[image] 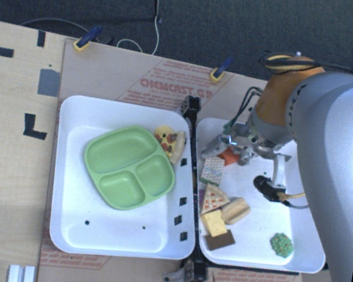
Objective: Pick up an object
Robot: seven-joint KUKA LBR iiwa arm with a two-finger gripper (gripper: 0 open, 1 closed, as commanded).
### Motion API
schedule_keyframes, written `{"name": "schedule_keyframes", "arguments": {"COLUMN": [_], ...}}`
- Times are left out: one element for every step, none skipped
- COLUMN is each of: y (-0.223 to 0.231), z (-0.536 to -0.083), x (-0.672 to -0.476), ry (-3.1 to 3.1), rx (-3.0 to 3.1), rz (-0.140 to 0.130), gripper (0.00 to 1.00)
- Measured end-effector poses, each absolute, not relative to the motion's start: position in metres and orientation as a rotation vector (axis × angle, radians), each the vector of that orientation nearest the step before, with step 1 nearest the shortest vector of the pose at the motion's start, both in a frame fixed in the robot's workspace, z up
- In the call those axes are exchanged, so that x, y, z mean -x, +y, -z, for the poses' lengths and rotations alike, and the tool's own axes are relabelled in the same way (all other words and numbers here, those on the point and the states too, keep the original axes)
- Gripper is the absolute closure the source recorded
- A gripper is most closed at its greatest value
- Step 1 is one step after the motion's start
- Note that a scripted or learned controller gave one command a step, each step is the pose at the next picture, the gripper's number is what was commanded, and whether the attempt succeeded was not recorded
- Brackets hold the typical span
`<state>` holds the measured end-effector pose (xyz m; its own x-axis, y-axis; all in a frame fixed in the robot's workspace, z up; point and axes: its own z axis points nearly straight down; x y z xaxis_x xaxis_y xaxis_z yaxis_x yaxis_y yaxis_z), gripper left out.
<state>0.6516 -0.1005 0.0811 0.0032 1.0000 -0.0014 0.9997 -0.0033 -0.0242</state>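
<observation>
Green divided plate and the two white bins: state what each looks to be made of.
Green divided plate: probably moulded plastic, with a matte to satin finish. It has one even pale green colour, soft rounded compartment ridges and only faint sheen.

Left white bin and right white bin: likely thin formed plastic, smooth and slightly glossy. Both have rounded corners, rolled rims and a uniform white surface.

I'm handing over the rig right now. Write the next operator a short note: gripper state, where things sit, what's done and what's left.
Gripper: low over the upper left of the right bin, above a small red piece; whether it is open or shut cannot be told, and no grasp is confirmed.
Right bin: checkered square, pizza slice, bread piece, yellow block, brown block, green broccoli.
Left bin: green divided plate, another pizza slice beside it.
Done: approach. Left: secure an object and lift it.
</observation>
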Motion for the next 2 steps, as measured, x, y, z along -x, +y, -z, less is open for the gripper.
{"name": "schedule_keyframes", "arguments": {"y": [-0.096,-0.095], "z": [-0.084,-0.094], "x": [-0.667,-0.668], "ry": [-2.221,-2.223], "rx": [2.217,2.22], "rz": [-0.012,-0.006], "gripper": [0.0,1.0]}}
